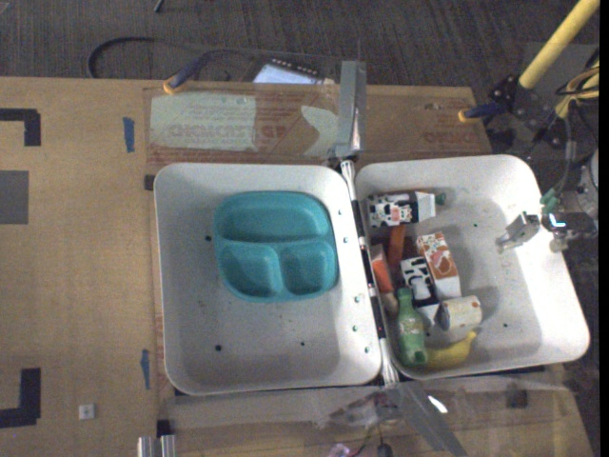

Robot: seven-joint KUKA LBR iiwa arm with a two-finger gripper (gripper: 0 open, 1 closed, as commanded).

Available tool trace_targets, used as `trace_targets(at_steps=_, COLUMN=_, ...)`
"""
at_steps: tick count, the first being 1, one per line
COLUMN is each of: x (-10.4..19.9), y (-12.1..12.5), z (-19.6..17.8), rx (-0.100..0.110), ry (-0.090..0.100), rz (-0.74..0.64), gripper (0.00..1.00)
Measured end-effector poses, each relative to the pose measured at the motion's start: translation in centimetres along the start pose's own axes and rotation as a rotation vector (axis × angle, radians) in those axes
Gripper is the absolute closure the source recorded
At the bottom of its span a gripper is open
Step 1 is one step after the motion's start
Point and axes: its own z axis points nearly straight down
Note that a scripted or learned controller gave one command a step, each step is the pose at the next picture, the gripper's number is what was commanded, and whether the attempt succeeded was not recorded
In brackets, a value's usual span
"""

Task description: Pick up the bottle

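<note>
Looking down at the table (pixel 76 255), I see the green bottle (pixel 411 329) lying in the right bin (pixel 533 322), close against its left wall near the front corner, cap end pointing away from me. A yellow banana (pixel 454 352) curves just beside its base, touching or nearly so. Above the bottle there is a clutter of cartons: a cow-print milk carton (pixel 400 208) lying on its side near the back, an orange-and-white juice carton (pixel 439 263) with fruit pictured on it, a second black-and-white carton (pixel 416 276) beside that, and a small cream-coloured cylinder (pixel 461 311) lying next to the banana. An orange item (pixel 383 272) sits wedged along the bin's left wall; I cannot make out what it is. No lettering on any label is readable from here.

My claw (pixel 520 228) hovers over the right side of that bin, well apart from the bottle, with nothing between its fingers; I cannot tell how far they are spread at this resolution.

A teal divided tray (pixel 276 246) with three compartments rests in the left bin (pixel 190 331). Behind the bins lies a flat pale sheet (pixel 205 122) with faint, illegible print.
</note>
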Motion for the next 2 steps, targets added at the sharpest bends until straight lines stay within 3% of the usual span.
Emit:
trace_targets(at_steps=1, x=5.4, y=3.1, z=-1.9, rx=-0.003, ry=-0.004, rz=-0.172, gripper=0.00)
trace_targets(at_steps=2, x=11.1, y=2.9, z=8.6, rx=-0.004, ry=-0.003, rz=-0.068, gripper=0.00)
